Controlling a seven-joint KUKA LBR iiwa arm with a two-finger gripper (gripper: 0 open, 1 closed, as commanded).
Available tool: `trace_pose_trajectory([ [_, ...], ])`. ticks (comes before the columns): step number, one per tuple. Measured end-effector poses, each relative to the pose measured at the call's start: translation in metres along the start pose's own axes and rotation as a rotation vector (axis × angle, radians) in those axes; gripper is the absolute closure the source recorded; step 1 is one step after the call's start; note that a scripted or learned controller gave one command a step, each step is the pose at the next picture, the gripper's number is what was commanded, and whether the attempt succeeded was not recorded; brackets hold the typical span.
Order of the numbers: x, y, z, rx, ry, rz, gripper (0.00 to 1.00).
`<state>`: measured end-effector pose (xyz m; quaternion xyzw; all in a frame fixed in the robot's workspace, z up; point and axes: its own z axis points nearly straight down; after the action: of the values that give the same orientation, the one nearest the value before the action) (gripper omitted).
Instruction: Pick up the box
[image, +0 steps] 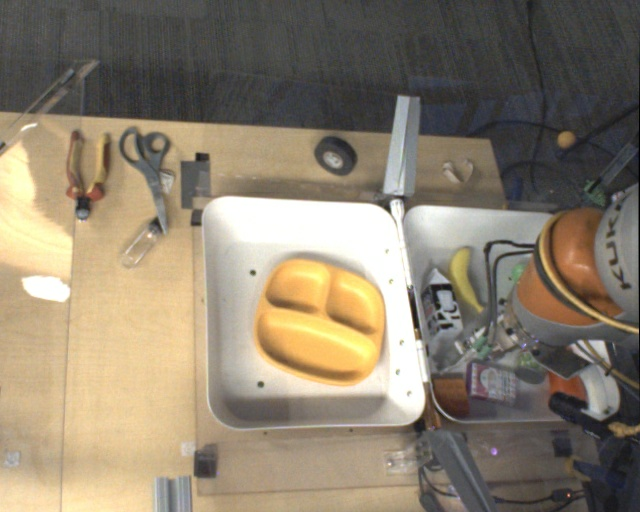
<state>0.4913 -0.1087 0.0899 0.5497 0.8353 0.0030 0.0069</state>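
Arm's down in the right bin (420, 225), just beside the banana (461, 278). The box (491, 383), purple, lies below the banana, unlifted. Whether the gripper (497, 338) is wide or narrow, can't tell.

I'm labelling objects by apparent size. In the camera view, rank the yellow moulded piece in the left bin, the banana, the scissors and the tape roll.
Largest to smallest:
1. yellow moulded piece
2. scissors
3. banana, partly hidden, so unsure
4. tape roll
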Motion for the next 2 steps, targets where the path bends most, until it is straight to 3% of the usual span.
trace_pose_trajectory([
  [1, -0.002, 0.004, -0.013, -0.010, -0.007, -0.001, 1.00],
  [2, -0.052, -0.017, -0.053, 0.006, 0.004, -0.248, 1.00],
])
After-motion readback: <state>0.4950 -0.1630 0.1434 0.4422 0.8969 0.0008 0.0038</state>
